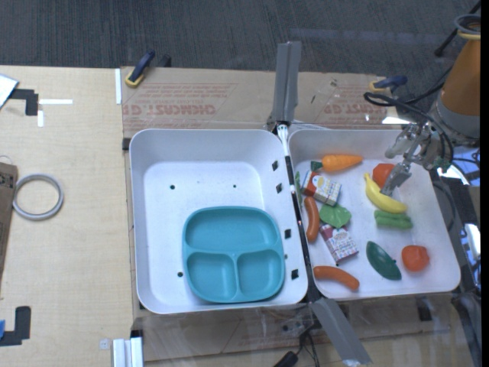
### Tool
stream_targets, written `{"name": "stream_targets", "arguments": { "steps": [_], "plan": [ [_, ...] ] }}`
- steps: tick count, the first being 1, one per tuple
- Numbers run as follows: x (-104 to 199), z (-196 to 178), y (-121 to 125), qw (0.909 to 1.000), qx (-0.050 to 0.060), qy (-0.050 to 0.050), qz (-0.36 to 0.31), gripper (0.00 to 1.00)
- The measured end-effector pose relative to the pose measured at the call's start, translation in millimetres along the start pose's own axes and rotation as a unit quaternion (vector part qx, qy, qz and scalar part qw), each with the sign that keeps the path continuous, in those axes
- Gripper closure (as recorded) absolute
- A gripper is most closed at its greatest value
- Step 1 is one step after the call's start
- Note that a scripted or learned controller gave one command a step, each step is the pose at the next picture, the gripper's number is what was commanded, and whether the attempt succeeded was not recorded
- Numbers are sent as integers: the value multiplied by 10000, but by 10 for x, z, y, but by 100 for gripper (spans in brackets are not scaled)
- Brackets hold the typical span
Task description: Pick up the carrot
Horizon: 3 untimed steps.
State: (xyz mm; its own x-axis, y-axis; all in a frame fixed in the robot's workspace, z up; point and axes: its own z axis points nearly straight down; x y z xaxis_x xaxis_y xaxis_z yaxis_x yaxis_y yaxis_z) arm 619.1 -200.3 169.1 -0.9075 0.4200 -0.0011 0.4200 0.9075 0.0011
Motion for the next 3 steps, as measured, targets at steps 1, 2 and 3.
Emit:
{"name": "stream_targets", "arguments": {
  "steps": [1,2,3],
  "plan": [
    [-25,-215,185,9996,0,-8,-270,0],
    [-156,-196,258,9927,5,-1,1209,0],
    [183,-45,290,9954,7,8,953,0]
  ]
}}
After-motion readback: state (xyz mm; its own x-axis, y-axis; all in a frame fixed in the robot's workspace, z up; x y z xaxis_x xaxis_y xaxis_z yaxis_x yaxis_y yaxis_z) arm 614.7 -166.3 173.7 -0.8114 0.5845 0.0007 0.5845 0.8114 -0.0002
